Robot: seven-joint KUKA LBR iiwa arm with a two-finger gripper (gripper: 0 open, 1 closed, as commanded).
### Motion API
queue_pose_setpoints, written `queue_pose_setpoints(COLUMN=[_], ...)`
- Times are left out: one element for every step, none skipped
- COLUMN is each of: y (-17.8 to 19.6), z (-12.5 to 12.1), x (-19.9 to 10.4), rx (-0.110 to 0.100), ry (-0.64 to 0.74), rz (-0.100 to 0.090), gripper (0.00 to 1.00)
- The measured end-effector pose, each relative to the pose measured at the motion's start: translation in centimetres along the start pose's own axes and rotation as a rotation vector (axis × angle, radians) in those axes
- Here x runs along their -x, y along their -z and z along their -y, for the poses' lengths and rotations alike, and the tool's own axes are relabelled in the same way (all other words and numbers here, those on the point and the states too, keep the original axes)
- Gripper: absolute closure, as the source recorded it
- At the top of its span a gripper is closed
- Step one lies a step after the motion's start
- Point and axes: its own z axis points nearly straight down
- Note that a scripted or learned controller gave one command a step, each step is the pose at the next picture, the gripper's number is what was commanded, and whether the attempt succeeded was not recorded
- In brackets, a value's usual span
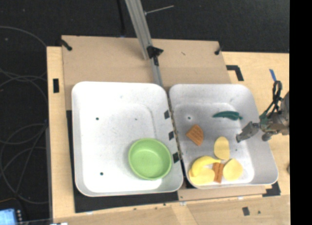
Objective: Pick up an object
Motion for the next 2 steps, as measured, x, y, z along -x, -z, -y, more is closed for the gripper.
queue_pose_setpoints(y=[0.0,-5.8], z=[0.0,-0.1], x=[0.0,-0.7], rx=[0.001,-0.006], ry=[-0.001,-0.004], rz=[0.0,0.001], gripper=[0.0,0.0])
